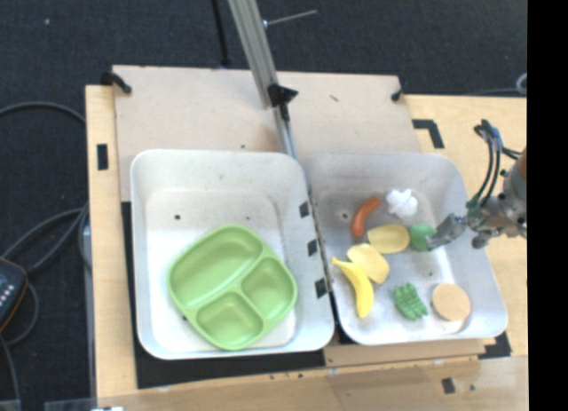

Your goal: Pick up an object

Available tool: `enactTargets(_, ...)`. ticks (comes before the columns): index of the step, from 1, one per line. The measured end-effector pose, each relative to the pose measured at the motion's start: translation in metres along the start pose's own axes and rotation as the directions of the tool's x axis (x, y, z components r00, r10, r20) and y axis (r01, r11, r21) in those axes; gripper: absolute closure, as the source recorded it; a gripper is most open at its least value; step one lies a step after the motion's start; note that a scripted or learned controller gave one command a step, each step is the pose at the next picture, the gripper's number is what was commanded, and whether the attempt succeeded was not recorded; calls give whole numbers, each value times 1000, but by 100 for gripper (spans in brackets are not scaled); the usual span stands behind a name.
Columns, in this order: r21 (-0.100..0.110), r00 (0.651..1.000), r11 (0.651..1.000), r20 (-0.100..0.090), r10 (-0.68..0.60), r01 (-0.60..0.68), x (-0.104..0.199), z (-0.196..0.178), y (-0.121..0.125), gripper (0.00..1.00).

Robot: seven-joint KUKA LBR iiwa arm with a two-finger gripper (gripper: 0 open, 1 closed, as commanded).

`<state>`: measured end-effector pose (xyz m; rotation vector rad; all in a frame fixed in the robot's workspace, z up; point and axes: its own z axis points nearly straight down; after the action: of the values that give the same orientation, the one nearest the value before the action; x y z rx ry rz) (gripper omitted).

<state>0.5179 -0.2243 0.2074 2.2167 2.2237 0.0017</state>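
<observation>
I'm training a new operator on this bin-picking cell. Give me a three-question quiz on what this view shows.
1. True or false: the green divided plate lies in the left bin.
2. Which item lies nearest the tool? A) banana B) small green piece C) round tan disc
3. Fill in: the red sausage lies in the ____ bin.

Key: 1 true; 2 B; 3 right.
</observation>
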Motion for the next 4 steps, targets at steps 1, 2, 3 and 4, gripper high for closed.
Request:
enactTargets(1,0,1000,1000,0,1,-1,0,0,0,0)
enactTargets(2,6,1000,1000,-1,3,-3,3,62,-3,0)
enactTargets(3,3,1000,1000,1,3,-3,2,108,-3,0)
enactTargets(4,-3,1000,1000,2,7,-7,1,95,-2,100)
